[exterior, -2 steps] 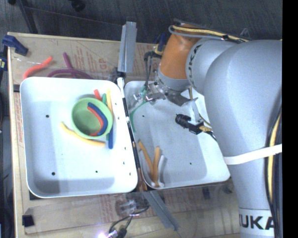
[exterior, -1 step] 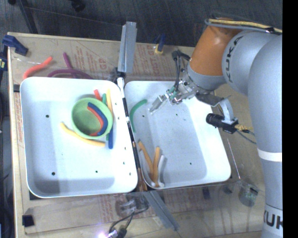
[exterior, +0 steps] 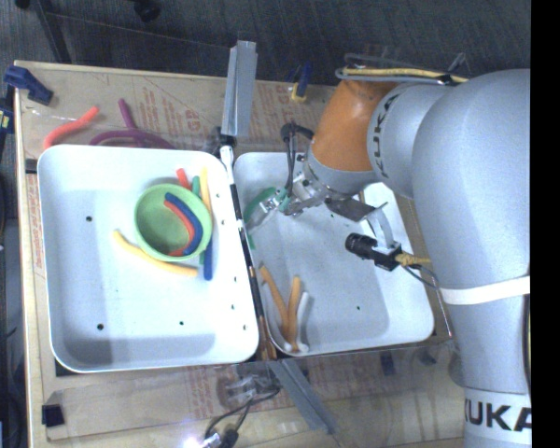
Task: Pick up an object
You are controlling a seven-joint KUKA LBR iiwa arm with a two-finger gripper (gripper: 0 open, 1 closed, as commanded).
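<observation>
Gripper low at right bin's upper-left corner, beside green object; grip state: cannot tell. Nothing visibly lifted. 2 orange sticks lie near front wall. Grasp and lift left, by my judgement.

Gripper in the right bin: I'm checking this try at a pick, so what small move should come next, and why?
Probably a short lift straight up. The gripper sits at the right bin's upper left corner against a green object; whether it is gripped is unclear, and a lift would show that.
</observation>
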